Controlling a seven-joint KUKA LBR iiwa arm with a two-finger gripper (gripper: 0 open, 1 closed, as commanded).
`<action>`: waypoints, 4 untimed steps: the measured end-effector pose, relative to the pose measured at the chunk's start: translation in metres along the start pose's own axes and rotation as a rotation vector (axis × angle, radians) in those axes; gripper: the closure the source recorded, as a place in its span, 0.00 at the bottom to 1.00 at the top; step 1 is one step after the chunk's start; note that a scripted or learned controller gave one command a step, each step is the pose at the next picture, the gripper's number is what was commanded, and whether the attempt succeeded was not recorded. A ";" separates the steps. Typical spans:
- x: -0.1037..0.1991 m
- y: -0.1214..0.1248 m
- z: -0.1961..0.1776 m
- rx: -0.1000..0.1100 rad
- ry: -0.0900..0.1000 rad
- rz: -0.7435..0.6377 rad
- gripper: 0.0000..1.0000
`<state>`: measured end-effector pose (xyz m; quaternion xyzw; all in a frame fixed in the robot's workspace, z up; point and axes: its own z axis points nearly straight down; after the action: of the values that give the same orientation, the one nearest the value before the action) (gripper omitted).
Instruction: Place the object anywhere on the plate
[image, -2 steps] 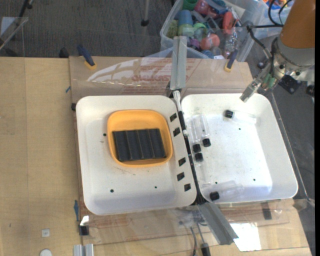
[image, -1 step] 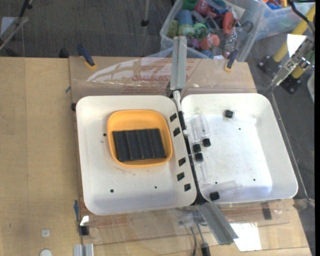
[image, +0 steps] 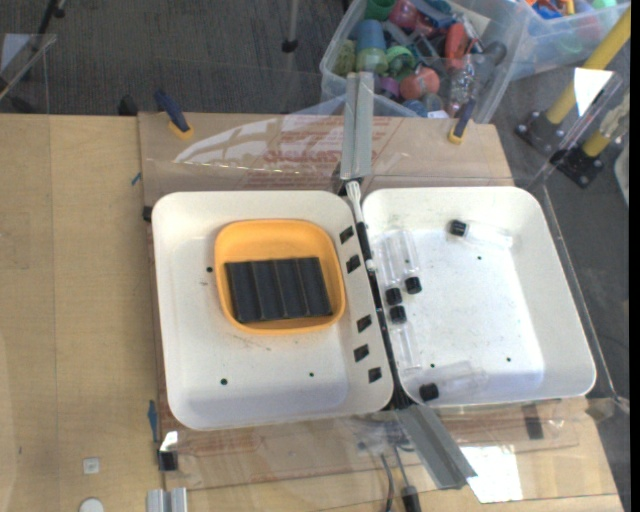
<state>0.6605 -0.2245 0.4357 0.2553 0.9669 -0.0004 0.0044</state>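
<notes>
Wooden surface (image: 70, 300), 2 white bins. Dark ridged object (image: 278, 290) lies flat on orange plate (image: 232, 243) in left bin (image: 190, 370), long axis left-right. Jaws' state: cannot tell.

The wooden bench (image: 70, 300) bears two white bins, left (image: 190, 390) and right (image: 560, 330), touching side by side.

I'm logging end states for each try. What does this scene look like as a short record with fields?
left bin: holds the plate
plate: orange, squarish, in the bin's upper middle
object: dark ribbed slab, lying flat on the plate
right bin: a few small black bits and clear pieces near its left wall
task state: the object rests on the plate
</notes>
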 end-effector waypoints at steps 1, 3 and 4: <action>0.000 0.000 0.000 0.000 0.000 0.000 0.00; 0.011 0.013 0.165 -0.001 0.006 -0.241 0.00; 0.006 0.009 0.186 -0.002 0.008 -0.402 0.00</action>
<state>0.6616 -0.2144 0.2499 0.0569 0.9984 0.0009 0.0006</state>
